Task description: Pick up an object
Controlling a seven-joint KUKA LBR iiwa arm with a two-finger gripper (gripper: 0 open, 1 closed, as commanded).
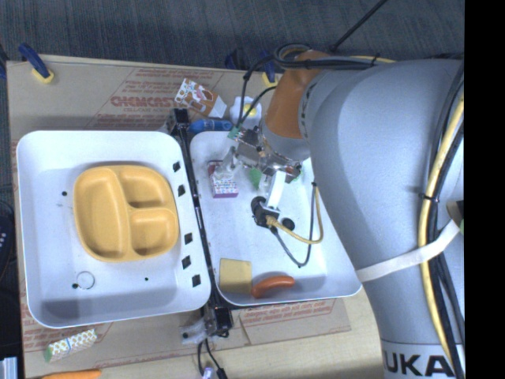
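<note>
Arm: the grey KUKA arm with an orange band [286, 105] reaches in from the right and covers much of the right-hand shallow white bin [237, 235].
Gripper: the two-finger gripper [234, 158] hangs over the far part of the right-hand bin, just right of the small pink-and-white carton.
Jaws: whether they are released or clenched cannot be told (the wrist hardware hides the tips), and nothing is seen between them.
Small pink-and-white carton [223, 178]: lies on the floor of the right-hand bin, near its far left corner, just beside the gripper.
Pale yellow sponge block [235, 274]: rests at the near edge of the right-hand bin, towards its left corner.
Orange sausage-shaped object [273, 285]: lies just right of the sponge block, along the same near edge.
Black-and-yellow cable [286, 231]: loops over the middle of the right-hand bin, below the gripper.
Left-hand shallow white bin [47, 283]: sits side by side with the right-hand bin, to its left.
Yellow plastic divided tray [126, 210]: lies in the left-hand bin (three compartments, rounded corners), well apart from the gripper.
Worktop [118, 93]: brown printed cardboard lies beneath both bins.
Blue clamp [35, 61]: grips the cardboard's far left corner, well apart from the right-hand bin.
</note>
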